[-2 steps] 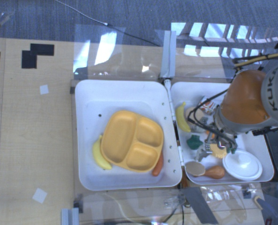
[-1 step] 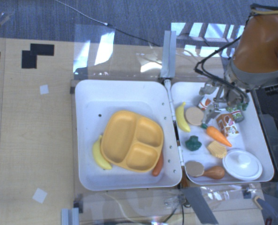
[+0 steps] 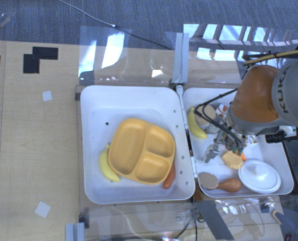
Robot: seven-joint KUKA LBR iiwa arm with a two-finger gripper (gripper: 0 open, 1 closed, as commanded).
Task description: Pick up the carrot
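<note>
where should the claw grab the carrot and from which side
Probably the bare lower end of the slim orange carrot, coming straight down from above. It lies flat on the floor of the left white bin, its upper part tucked against or under the rim of the yellow divided plastic plate. Fingers likely fit best across its narrow width, clear of the plate.

The grey arm with its orange band (image 3: 257, 95) reaches in from the right, wrist bent downward, its two-finger gripper (image 3: 215, 152) pointing down and to the left.
</note>
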